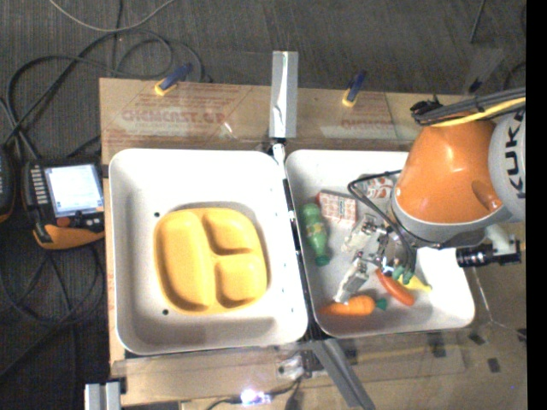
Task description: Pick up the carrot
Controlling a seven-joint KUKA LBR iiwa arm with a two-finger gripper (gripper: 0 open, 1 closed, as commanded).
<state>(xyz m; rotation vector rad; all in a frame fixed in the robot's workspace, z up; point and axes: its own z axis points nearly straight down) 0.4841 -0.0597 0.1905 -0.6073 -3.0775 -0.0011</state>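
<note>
The carrot [350, 307] is orange with a small green top. It lies flat near the front wall of the right bin [444, 314]. My gripper [352, 284] reaches down into this bin from under the orange wrist band [444, 182]. Its tip is just above the carrot's left half and very close to it. I cannot make out whether it touches the carrot. The carrot still rests on the bin floor.
A red-orange pepper-like toy [395, 289] lies right of the gripper, beside a yellow piece [419, 285]. A green bottle [314, 233] and a red-and-white packet [338, 205] sit further back. The left bin [128, 254] holds a yellow divided tray [212, 257].
</note>
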